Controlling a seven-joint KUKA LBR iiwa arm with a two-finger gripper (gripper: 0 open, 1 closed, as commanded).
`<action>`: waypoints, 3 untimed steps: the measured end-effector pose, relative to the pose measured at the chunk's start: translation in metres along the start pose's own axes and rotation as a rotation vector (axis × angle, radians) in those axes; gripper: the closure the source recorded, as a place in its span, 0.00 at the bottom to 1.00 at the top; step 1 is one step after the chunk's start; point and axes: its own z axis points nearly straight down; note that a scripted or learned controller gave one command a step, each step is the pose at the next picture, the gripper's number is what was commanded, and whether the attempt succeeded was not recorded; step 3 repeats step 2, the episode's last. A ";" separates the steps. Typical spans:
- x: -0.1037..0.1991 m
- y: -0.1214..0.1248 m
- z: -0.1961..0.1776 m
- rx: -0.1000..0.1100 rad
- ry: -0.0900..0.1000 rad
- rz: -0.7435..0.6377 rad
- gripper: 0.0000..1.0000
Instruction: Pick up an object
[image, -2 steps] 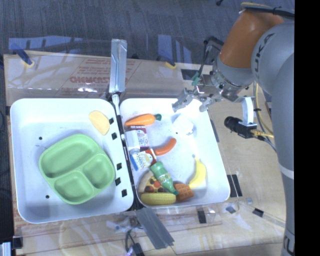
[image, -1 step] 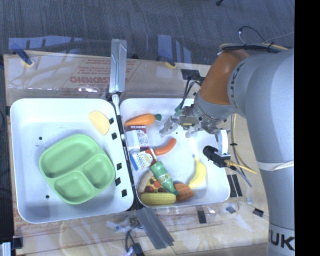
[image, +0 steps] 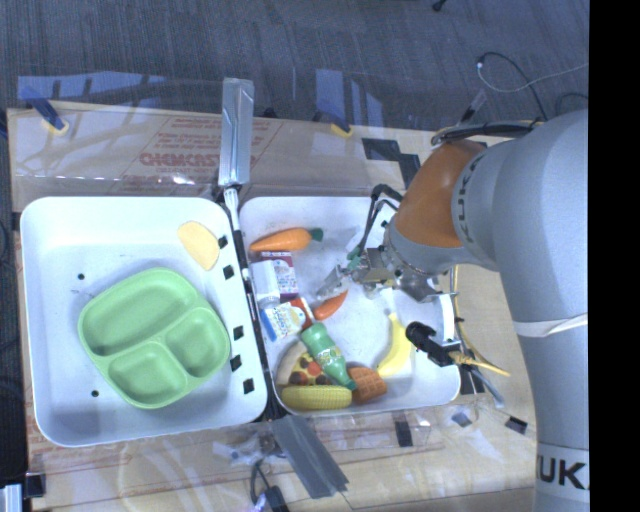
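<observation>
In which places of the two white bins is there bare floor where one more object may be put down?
Left white bin: free floor along its far edge, beyond the green divided plate and left of the yellow oval piece. Right white bin: a free patch between the orange toy carrot and the gripper. Its near half is crowded around the green bottle.

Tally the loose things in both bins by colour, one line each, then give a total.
Green: 2, the divided plate and the bottle.
Yellow: 3, the oval piece, the banana and the corn.
Orange: 2, the carrot and the small carrot.
White with print: 1, the tube.
Total: 8, leaving out a few crowded pieces by the corn that I cannot tell apart.
</observation>
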 end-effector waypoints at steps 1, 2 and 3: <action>-0.001 0.000 -0.007 0.006 -0.002 -0.004 1.00; -0.001 0.033 -0.133 0.000 -0.002 0.271 1.00; -0.001 0.033 -0.133 0.000 -0.002 0.271 1.00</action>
